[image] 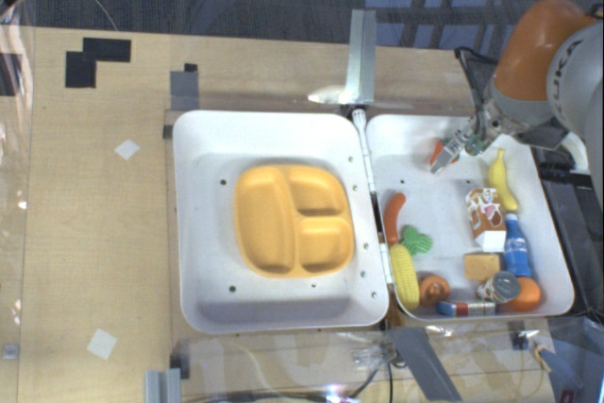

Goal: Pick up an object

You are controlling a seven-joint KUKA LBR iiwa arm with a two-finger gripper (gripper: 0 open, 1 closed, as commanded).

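Observation:
My gripper [460, 147] hangs over the far part of the right bin [557, 297], below the arm's orange band. A small orange-red piece [439, 155] lies right at its tip, touching it; whether it is gripped I cannot tell. In the same bin lie a banana [500, 179], a brown-and-white spotted box [483, 209], a blue bottle [516, 246], a red sausage-like piece [394, 208], a green toy [416, 241], a corn cob [404, 270] and several small items along the near wall.
The left bin [203, 203] holds a yellow divided plate [293, 220] in its middle. A metal post [361, 61] stands behind the seam between the bins. The wooden bench [94, 222] stretches to the left.

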